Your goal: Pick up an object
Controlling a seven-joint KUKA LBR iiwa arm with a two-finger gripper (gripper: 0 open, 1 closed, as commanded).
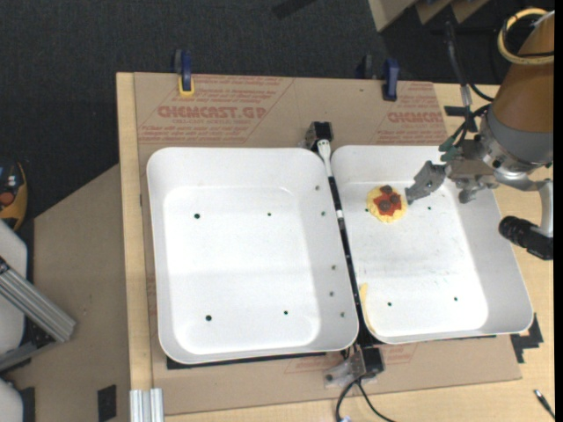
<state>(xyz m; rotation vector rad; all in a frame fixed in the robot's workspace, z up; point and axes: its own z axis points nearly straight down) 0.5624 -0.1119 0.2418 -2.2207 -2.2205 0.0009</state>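
Observation:
A small yellow object with a red and dark top (386,204) lies in the right bin (440,319), near its far left part. My gripper (442,187) hovers just right of it, over the same bin's far side. Its two grey fingers are spread apart, one (421,184) close to the object and the other (464,192) further right. Nothing sits between them, so the gripper is open. The arm's orange band (525,95) rises above the wrist at the right.
The left bin (176,236) stands beside the right one, with a black strip (339,227) along the seam between them. A pale yellow piece (363,299) lies at the right bin's near left corner. Blue clamps (184,69) hold the board's far edge.

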